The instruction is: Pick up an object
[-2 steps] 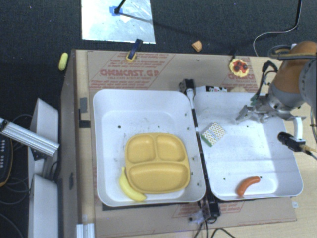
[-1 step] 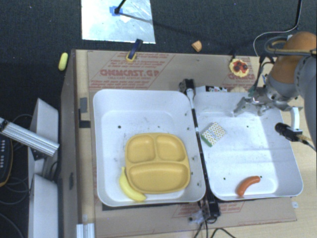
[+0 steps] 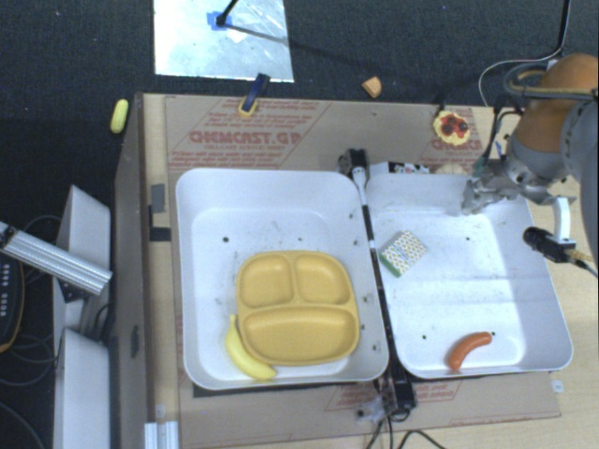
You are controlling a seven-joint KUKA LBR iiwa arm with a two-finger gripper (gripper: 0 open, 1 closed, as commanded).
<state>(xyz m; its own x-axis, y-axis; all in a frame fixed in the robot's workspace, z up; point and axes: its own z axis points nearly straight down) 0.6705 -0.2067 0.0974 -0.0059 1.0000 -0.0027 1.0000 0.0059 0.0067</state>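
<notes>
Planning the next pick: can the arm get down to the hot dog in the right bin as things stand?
Probably yes. The hot dog lies alone on the floor of the right bin, apart from the green patterned sponge, with nothing over it. The gripper hangs at that bin's far edge.

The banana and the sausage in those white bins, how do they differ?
The banana is yellow; the sausage is orange-red. The banana lies in the left bin, touching the yellow plate; the sausage lies alone in the right bin. Both are small, curved and near the front edge.
</notes>
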